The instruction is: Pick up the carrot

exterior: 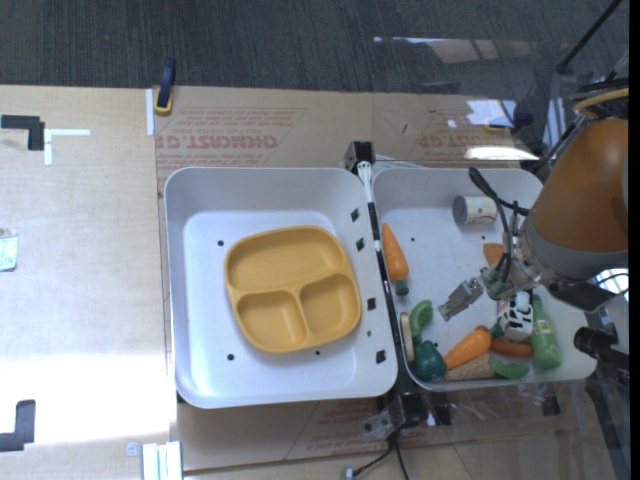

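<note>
An orange carrot with a small green top lies along the left wall of the right bin. A second orange carrot-like piece lies tilted near that bin's front edge, beside a dark green toy. My gripper hangs over the middle of the right bin, to the right of the first carrot and just above the second piece. It touches neither. Nothing shows in its grasp. The arm's orange band covers the bin's right side.
The left bin holds a yellow divided plate. In the right bin lie a small grey can, a green pepper, a black-and-white toy, a green vegetable and a red piece, crowded at the front right.
</note>
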`<state>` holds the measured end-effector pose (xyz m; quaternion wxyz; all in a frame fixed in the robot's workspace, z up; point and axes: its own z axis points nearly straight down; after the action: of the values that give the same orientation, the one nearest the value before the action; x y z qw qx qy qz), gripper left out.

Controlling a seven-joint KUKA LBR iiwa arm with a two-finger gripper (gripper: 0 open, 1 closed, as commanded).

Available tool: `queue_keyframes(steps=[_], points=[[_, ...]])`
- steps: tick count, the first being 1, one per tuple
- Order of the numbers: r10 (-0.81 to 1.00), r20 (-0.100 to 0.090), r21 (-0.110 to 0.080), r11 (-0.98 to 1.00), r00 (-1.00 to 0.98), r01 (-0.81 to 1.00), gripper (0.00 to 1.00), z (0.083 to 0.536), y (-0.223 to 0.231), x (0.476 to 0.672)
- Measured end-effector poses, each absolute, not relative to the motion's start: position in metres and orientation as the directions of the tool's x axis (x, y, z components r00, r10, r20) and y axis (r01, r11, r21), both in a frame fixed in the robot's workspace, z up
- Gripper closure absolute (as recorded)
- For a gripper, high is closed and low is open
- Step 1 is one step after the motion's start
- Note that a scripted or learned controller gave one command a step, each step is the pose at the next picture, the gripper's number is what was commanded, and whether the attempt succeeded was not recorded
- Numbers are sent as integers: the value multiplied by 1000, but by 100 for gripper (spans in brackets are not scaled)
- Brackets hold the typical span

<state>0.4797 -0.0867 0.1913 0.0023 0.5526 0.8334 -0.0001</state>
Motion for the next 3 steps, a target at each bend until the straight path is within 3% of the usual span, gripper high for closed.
queue_keyframes(steps=[1,2,3], points=[[828,-2,2,561,-561,828,0,92,-132,479],[830,-6,5,557,-557,830,100,101,-133,481],[988,-3,3,155,-155,988,100,114,-99,491]])
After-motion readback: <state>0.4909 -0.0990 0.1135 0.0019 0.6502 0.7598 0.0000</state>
